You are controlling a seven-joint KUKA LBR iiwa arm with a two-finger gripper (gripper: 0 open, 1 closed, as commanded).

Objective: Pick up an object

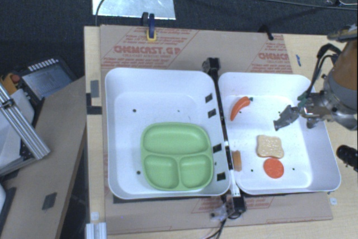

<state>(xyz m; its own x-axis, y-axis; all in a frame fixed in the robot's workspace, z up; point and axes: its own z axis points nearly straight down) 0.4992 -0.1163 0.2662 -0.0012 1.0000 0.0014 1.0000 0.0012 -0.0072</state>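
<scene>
nearest me in the right bin [321, 176] lie a red disc [273, 168] and, touching at its 11 o'clock, a toast slice [270, 146]. my claw [283, 118] hovers just beyond at toast's 1 o'clock, grip unreadable, cannot tell. a carrot [240, 107] lies at my 10 o'clock. a green plate [177, 155] fills the left bin [120, 137].

Two smooth, glossy white plastic bins [162, 78] sit on matt brown printed cardboard [235, 45]; the green divided tray [176, 155] looks satin plastic.
</scene>
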